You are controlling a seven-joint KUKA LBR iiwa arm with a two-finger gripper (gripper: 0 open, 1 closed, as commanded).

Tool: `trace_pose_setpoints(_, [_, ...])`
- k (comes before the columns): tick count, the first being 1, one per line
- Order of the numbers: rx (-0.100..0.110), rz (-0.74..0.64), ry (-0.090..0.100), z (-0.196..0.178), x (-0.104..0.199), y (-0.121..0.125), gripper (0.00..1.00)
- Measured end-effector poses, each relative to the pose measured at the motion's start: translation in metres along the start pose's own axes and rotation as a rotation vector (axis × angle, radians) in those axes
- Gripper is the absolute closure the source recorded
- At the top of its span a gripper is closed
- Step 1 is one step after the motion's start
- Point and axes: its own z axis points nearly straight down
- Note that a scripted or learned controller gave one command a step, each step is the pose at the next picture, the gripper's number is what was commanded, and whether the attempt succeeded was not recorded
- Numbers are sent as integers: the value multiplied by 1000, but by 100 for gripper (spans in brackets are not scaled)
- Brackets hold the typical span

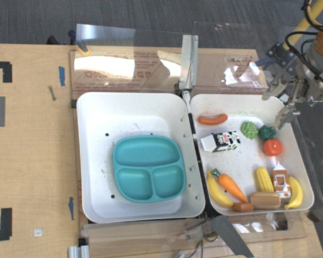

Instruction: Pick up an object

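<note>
The hand (288, 107) hung over the far right corner of the right bin (299, 168), fingers pointing down toward the rim. Whether they stood apart or together couldn't be told; too small and cluttered w/ cables there. Nothing showed between them, so prob. no grasp yet. It sat at the bin's edge, likely on approach, since the arm reached in from that side.

All else placed relative to the right bin. Nearest the hand, in the far right part: a broccoli (267, 131), w/ a tomato (273, 147) just beside it toward the near side and green grapes (250, 129) just to its left. These were the easiest reach, so one of them looked the likely target. A sausage (212, 119) lay along the far side, left of centre; a milk carton (221, 141) lay on its side just nearer than that, mid-left.

The near part was crowded: a banana (217, 191) at near left w/ a carrot (230, 185) touching it, a bread roll (265, 200) along the near wall, corn (264, 179) and a small carton (280, 180) beside it, a 2nd banana (296, 192) at near right. Tight packing there would make a clean pick harder.

Left of the right bin, touching it, sat the left bin (91, 144), holding a teal divided plate (148, 167). Both bins rested on the surface (27, 144).
</note>
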Motion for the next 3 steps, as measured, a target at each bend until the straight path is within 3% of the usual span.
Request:
trace_pose_setpoints(1, [-4, 11, 15, 157, 72, 20, 0])
trace_pose_setpoints(2, [1, 26, -6, 170, -30, 35, 0])
trace_pose_setpoints(3, [4, 17, -1, 174, 42, -39, 0])
